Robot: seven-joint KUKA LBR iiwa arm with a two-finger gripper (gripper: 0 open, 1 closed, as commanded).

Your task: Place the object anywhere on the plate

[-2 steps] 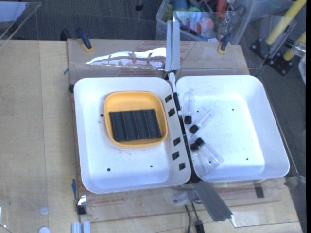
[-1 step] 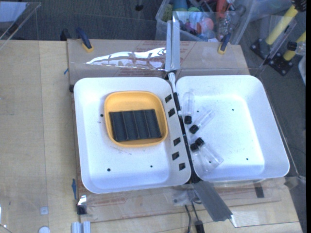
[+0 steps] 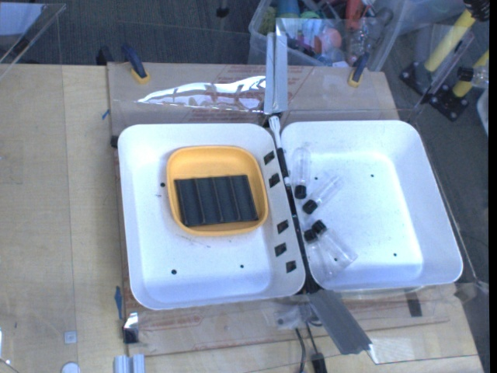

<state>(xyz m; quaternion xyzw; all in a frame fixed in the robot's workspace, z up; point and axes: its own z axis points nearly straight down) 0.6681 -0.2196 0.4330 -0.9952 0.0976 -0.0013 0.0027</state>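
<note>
A yellow square plate [image 3: 180, 164] with rounded corners sits in the left white bin [image 3: 147, 263], a little back of its middle. A black ribbed rectangular object [image 3: 215, 200] lies flat on the plate and covers most of its floor. In the right white bin [image 3: 404, 208], three clear vials with black caps lie close to the left wall: one at the back [image 3: 300, 164], one in the middle [image 3: 321, 193], one nearer the front [image 3: 329, 245].
Several small black tabs run along the ridge [image 3: 279, 208] where the two bins meet. A clear tub of colourful clutter [image 3: 334, 14] stands behind the bins. Yellow-and-black equipment [image 3: 454, 37] sits at the back right. Crinkled foil [image 3: 210, 94] lies behind the left bin.
</note>
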